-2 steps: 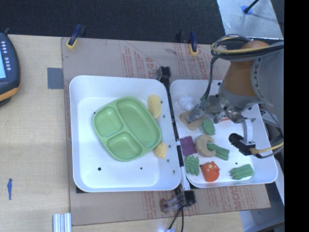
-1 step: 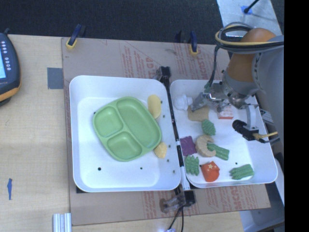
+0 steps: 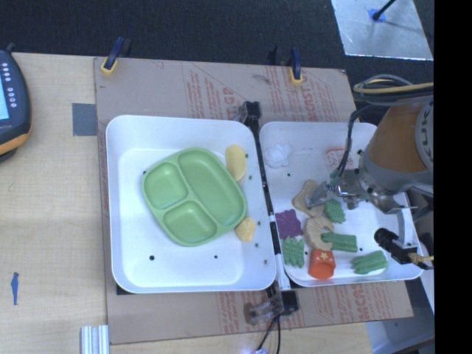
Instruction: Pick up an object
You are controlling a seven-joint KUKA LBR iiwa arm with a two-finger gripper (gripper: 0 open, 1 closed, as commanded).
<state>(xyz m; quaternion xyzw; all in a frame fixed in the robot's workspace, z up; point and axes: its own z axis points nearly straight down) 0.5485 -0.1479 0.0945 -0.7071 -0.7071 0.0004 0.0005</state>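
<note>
Arm: grey body with an orange band (image 3: 398, 135), reaching in from the right over the right bin.
Gripper (image 3: 330, 195): low over the middle of the right bin (image 3: 276, 220), among the small items there.
Fingers: metallic tips close beside a tan piece; whether they are wide, narrow or holding anything cannot be told.
Tan piece (image 3: 304, 196): just left of the gripper, near the bin's centre.
Small green piece (image 3: 334, 212): just below the gripper, touching or nearly touching it.
Purple piece (image 3: 287, 223): near the right bin's left wall.
Green blocks: one by the left wall (image 3: 293, 252), one mid-bin (image 3: 338, 241), one toward the lower right (image 3: 369, 262).
Red item (image 3: 321, 264): at the right bin's lower edge, between the green blocks.
Beige curved piece (image 3: 317, 229): between the purple piece and the mid-bin green block.
Left bin (image 3: 125, 198): holds a green divided tray (image 3: 193, 195) lying flat.
Yellow pieces: one (image 3: 235, 161) at the tray's upper right edge, one (image 3: 245, 229) at its lower right edge.
Desk (image 3: 44, 220): wooden, with cardboard under both bins.
</note>
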